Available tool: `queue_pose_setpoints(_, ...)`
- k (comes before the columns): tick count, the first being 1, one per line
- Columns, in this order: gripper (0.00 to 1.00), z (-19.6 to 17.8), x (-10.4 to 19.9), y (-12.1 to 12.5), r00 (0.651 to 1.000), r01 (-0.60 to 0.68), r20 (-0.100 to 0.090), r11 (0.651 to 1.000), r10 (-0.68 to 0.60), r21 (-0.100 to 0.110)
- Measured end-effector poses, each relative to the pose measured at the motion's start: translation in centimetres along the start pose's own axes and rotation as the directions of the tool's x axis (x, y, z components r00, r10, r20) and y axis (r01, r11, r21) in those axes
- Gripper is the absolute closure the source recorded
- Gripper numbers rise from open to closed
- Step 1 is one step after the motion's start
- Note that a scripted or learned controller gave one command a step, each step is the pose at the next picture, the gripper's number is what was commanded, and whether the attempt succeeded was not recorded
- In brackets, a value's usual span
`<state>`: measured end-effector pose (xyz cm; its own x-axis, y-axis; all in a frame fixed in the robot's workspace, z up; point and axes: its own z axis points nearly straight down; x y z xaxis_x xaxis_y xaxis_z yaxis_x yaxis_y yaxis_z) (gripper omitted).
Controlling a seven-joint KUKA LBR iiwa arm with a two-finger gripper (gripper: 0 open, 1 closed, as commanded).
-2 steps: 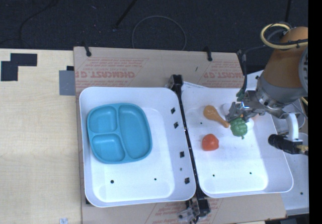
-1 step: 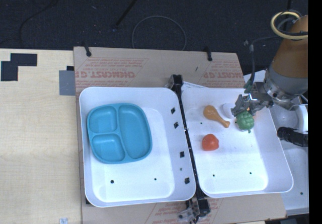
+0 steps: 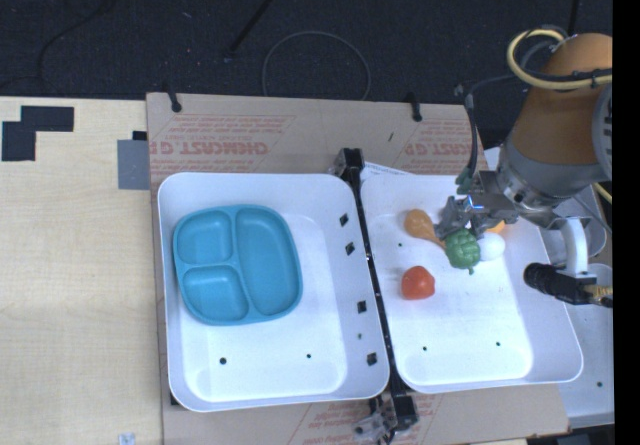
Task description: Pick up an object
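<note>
The arm reaches in from the right, and its pincer [image 3: 463, 223] hangs over the right bin [image 3: 500, 353]; whether it is apart or together cannot be told. Just beneath it sits a green object [image 3: 462, 250], touching a white object [image 3: 492, 247]. An orange object [image 3: 420, 225] lies beside, and a red object [image 3: 418, 282] lies nearer the bin's middle. The left bin [image 3: 255, 373] holds a blue divided tray [image 3: 237, 263]. Red mirrored lettering on the cardboard [image 3: 250, 133] over the counter [image 3: 70, 313] is illegible.
</note>
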<state>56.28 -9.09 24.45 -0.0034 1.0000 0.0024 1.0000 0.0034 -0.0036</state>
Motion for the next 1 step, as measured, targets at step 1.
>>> queue_pose_setpoints(1,1.0,1.49,5.02,-1.25,1.0,0.0,0.0,1.0,0.0,0.002)
